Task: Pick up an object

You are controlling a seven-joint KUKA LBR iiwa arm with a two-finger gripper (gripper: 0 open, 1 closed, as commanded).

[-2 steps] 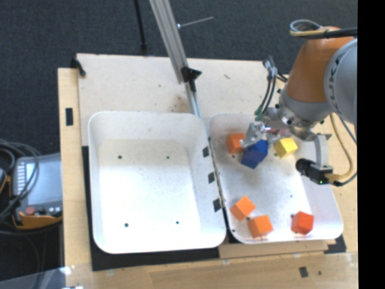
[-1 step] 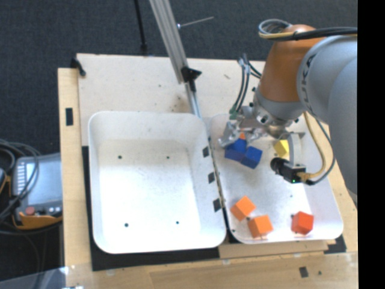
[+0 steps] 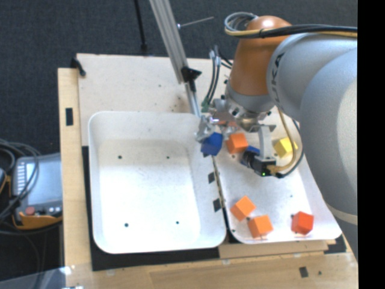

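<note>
Orange blocks number four [image 3: 237, 142], beside one yellow [image 3: 283, 146]; the tool [image 3: 209, 138] grips one blue block [image 3: 212, 145].

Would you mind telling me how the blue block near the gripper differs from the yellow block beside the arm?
The blue block sits at the divide between the two white bins, directly under the gripper; the yellow block lies further right in the right bin, partly hidden by a cable. Blue looks dark, yellow bright. Both are small blocky pieces.
</note>
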